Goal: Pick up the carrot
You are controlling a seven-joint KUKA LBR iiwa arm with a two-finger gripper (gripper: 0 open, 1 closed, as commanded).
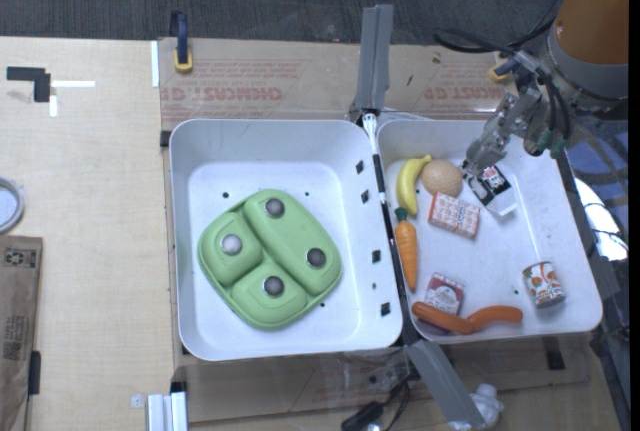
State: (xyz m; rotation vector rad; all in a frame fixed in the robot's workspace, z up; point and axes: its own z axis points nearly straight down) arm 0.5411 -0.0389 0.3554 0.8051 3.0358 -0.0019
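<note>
Two bins; carrot [406, 252] lies lengthwise against right bin's [580, 249] left wall, just below banana [409, 181] — tight side clearance. Gripper [483, 157] hangs near back, over a small packet [492, 183], apparently empty — finger spread: cannot tell.

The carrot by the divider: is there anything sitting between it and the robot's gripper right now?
Yes. The gripper hovers at the right bin's back, while the carrot lies along its left wall. On the line between them sit a round brown potato and a small red-and-white box. The banana lies just behind the carrot's top.

Arm w/ end effector [487, 157] low, tilted
</note>
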